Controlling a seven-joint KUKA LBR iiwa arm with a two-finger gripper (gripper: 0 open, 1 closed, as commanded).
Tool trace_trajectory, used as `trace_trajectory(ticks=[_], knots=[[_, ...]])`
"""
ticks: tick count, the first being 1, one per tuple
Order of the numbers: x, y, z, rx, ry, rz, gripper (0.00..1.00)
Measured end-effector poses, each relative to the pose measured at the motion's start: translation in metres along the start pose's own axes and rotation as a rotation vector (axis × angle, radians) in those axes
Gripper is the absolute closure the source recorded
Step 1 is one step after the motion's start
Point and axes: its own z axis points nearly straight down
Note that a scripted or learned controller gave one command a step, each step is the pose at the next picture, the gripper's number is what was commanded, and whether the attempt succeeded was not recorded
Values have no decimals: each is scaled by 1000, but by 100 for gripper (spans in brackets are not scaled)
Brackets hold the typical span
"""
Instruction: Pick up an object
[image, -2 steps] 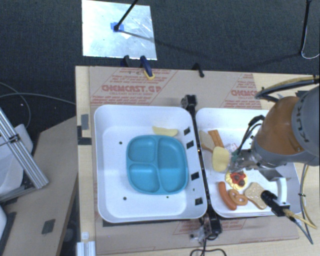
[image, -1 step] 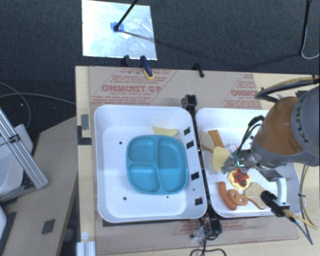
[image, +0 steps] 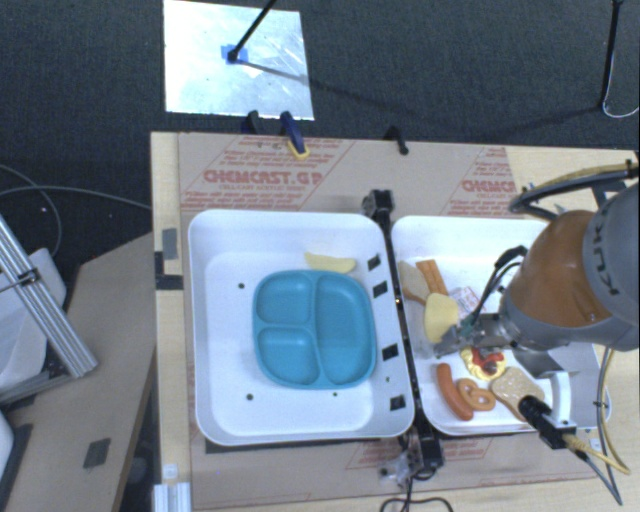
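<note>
The arm reaches into the right bin (image: 430, 235), its hand (image: 462, 338) low among the toy food near that bin's left wall; whether the hand is wide or narrow cannot be told. A yellow piece (image: 440, 315) lies just beside it, a sausage (image: 452, 392) and pretzel (image: 476, 396) toward the front edge, and a blue divided plate (image: 312, 328) sits mid left bin (image: 215, 300).
</note>
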Motion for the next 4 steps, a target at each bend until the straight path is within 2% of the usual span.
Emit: trace_trajectory(ticks=[1,2,3,4], knots=[[-3,2,-12,-5,-5,3,100],[-2,1,-11,-3,-4,3,0],[13,-7,4,24,6,2,0],[12,-4,-7,18,4,3,100]])
